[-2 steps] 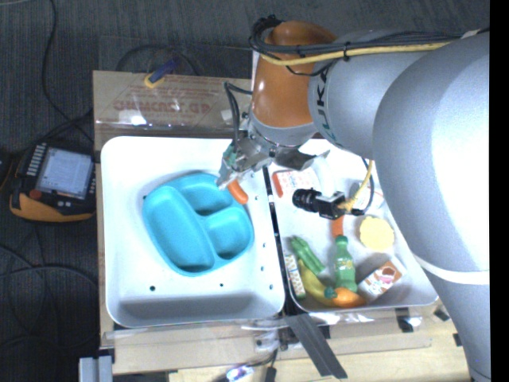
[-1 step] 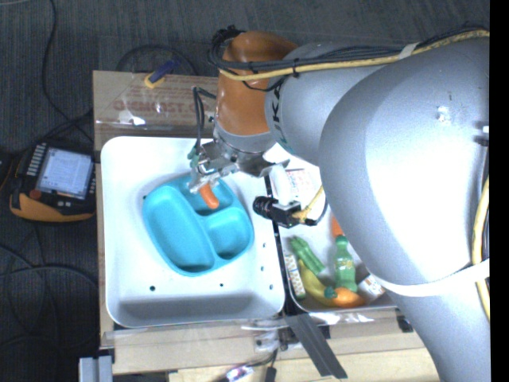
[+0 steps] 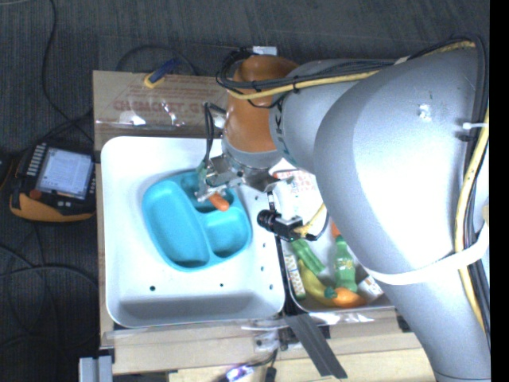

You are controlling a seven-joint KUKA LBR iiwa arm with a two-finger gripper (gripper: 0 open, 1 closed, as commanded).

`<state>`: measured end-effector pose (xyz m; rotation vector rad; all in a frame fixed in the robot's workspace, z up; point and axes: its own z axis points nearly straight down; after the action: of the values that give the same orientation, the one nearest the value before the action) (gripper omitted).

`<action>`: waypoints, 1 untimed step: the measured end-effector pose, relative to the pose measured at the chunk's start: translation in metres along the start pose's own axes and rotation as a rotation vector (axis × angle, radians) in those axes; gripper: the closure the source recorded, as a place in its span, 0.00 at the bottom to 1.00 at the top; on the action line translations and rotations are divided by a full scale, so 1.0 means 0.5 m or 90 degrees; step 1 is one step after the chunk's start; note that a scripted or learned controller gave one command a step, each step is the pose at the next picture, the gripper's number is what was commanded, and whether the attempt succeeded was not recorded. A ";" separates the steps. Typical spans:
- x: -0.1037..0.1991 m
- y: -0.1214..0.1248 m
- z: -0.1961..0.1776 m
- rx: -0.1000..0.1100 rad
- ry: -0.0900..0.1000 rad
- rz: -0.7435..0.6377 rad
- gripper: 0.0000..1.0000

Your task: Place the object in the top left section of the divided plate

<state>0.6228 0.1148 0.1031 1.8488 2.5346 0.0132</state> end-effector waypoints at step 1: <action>-0.179 -0.085 -0.161 0.008 -0.003 0.088 1.00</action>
<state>0.6090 0.0162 0.1831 2.0223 2.4035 -0.0056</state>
